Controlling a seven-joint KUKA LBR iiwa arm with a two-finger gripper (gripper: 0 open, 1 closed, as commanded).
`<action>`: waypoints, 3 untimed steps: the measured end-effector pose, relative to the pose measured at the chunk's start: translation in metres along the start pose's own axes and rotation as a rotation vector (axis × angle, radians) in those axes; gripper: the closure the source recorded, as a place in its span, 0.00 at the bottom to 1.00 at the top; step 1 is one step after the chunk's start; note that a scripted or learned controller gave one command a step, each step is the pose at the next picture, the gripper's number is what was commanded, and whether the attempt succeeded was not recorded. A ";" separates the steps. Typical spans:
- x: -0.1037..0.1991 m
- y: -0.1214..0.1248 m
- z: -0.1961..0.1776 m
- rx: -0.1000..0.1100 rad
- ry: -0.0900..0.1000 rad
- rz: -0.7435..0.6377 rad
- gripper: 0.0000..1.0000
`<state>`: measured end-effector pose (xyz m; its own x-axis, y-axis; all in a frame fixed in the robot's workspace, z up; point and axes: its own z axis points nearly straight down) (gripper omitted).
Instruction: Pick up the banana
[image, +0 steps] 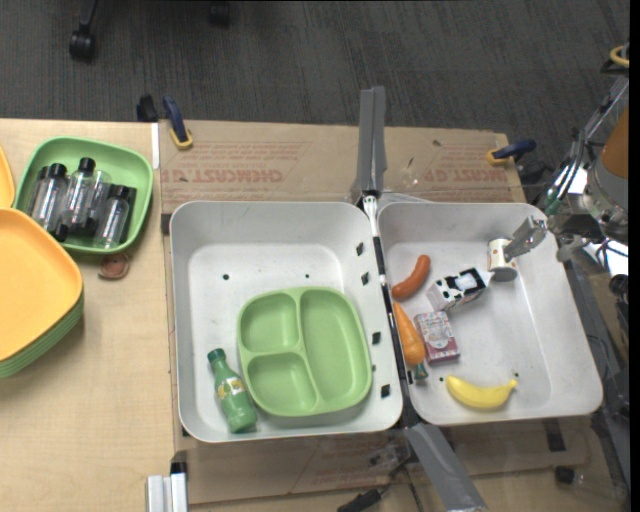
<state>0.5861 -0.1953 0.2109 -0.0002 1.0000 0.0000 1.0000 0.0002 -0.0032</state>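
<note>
On cardboard-covered bench (300, 170): two bins (white) (190, 300).

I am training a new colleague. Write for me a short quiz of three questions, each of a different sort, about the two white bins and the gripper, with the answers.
1. True or false: the banana lies in the same bin as the green divided tray.
2. Multiple choice: what lies closest to the banana? A) the green bottle B) the pink packet C) the sausage
3. Short answer: where is the gripper relative to the banana?

Key
1. False. The banana is in the right bin; the tray is in the left bin.
2. B.
3. Near the right bin's far right corner, well apart from the banana at the near edge.
</note>
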 end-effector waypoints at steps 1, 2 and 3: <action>0.000 0.000 -0.008 0.001 0.000 -0.002 1.00; -0.006 0.017 -0.053 -0.001 -0.002 0.385 1.00; -0.015 0.024 -0.095 0.000 -0.002 0.624 1.00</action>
<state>0.6102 -0.2105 0.3056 0.5840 0.8118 -0.0032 0.8118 -0.5840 -0.0018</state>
